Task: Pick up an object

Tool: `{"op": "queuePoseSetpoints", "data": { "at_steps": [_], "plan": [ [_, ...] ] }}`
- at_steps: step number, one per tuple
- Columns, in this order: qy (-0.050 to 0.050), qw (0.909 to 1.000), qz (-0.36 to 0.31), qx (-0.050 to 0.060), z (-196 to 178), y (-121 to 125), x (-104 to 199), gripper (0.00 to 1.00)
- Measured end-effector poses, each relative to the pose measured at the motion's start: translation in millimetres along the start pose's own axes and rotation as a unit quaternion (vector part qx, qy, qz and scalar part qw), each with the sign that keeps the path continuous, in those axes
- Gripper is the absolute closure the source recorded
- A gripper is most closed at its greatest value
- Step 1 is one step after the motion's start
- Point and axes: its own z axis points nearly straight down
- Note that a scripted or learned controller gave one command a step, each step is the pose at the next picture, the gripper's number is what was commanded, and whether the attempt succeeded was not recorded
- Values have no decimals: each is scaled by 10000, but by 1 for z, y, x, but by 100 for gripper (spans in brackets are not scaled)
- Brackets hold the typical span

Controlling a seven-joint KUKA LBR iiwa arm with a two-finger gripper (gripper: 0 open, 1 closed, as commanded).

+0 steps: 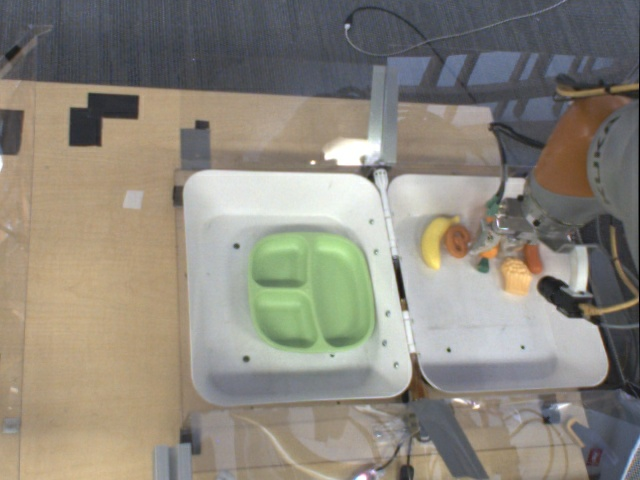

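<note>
Several toy foods lie in the right bin: a yellow banana, a round orange-brown piece, a small orange carrot-like piece, a pale yellow chunk and a red sausage-shaped piece. My gripper reaches in from the right and hangs over the middle of this cluster, just above the carrot-like piece and between the round piece and the red one. Nothing shows as lifted off the bin floor.
The left bin holds a green divided plate. A metal divider runs between the bins. The arm's orange band and black cables crowd the right bin's right side.
</note>
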Motion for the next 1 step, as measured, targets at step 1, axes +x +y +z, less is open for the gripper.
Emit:
{"op": "queuePoseSetpoints", "data": {
  "at_steps": [1],
  "plan": [
    [-26, 9947, -1031, -34, -83, 37, -28, 100]
  ]
}}
